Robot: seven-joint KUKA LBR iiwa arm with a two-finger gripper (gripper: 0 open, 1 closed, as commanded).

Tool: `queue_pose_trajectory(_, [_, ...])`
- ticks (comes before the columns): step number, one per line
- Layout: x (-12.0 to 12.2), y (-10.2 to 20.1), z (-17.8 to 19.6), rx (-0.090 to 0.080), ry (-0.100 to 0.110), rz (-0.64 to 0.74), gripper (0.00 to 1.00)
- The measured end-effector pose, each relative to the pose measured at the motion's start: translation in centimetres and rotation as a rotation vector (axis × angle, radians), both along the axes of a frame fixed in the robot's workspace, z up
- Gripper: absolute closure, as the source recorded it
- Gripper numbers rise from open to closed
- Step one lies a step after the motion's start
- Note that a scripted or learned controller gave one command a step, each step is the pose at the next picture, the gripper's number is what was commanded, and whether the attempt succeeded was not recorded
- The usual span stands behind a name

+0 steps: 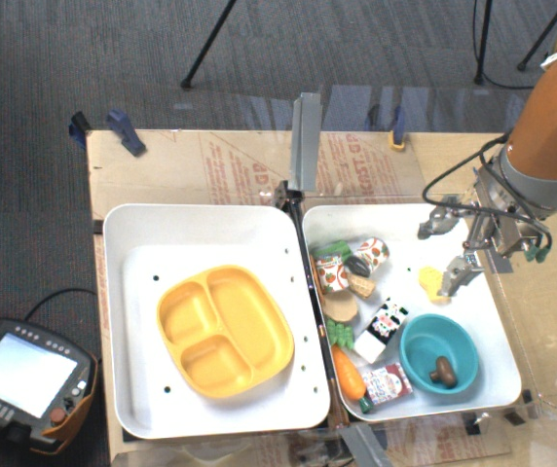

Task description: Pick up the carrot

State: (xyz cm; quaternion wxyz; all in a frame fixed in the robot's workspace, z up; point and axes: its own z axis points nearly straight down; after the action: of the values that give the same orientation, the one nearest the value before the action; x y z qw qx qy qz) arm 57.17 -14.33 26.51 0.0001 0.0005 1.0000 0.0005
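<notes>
The carrot (349, 375), orange with a green top, lies at the front left of the right bin (410, 230), against the bin's left wall. My gripper (449, 251) hovers over the back right part of that bin, well away from the carrot. It is open, with its two fingers (437, 225) spread wide and nothing between them.
A small yellow item (431, 281) sits by the lower finger. A teal bowl (439, 355) holding a brown piece stands right of the carrot. A cow-patterned carton (383, 328), a red packet (389, 385) and other toy foods crowd the carrot. The left bin holds a yellow divided plate (225, 331).
</notes>
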Motion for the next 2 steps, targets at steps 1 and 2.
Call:
queue_pose_trajectory(1, [4.8,-4.1,-11.4,0.003,0.010,-0.159,0.00])
queue_pose_trajectory(2, [5.9,-6.6,-13.9,0.000,-0.002,-0.234,0.00])
